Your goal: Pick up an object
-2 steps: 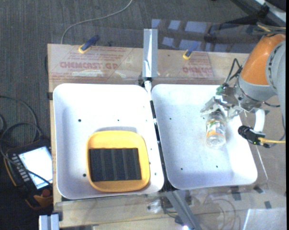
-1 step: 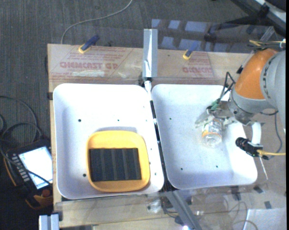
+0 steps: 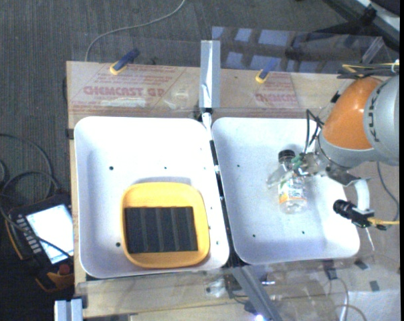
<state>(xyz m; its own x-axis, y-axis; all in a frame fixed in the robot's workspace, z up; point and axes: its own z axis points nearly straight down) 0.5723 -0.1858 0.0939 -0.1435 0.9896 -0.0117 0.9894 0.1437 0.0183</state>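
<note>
Clear plastic bottle [image 3: 292, 191] lies on the floor of the right bin [image 3: 255, 226], close under the arm's wrist. The gripper [image 3: 302, 166] sits at its cap end; grip state cannot be determined. Lift not evidenced; pick-up judged incomplete. 1 yellow tray [image 3: 165, 227] occupies the left bin [image 3: 108, 146].
</note>
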